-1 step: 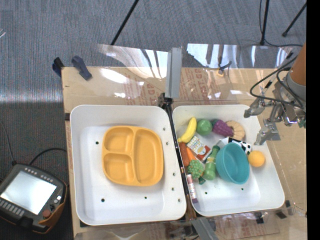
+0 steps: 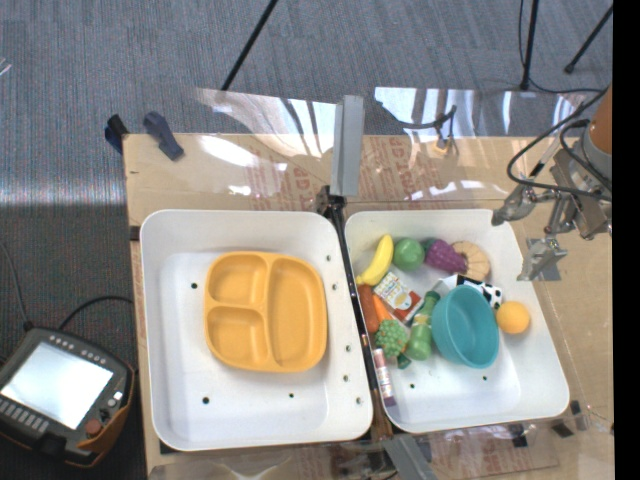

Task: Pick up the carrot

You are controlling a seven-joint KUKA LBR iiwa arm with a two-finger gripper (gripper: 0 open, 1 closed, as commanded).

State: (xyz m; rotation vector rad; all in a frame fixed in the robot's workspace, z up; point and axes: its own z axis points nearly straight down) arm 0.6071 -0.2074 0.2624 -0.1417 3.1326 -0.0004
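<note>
Pincer [image 2: 545,251] sits over the right bin's [image 2: 545,383] far right rim, nothing in it; fingers look spread, I think. Carrot [image 2: 369,309] is way off to its left, by the banana [image 2: 378,259] and broccoli [image 2: 391,338].

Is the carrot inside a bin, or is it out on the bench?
Inside. The carrot lies in the right bin, by its left wall, beside the broccoli and under the banana.
</note>
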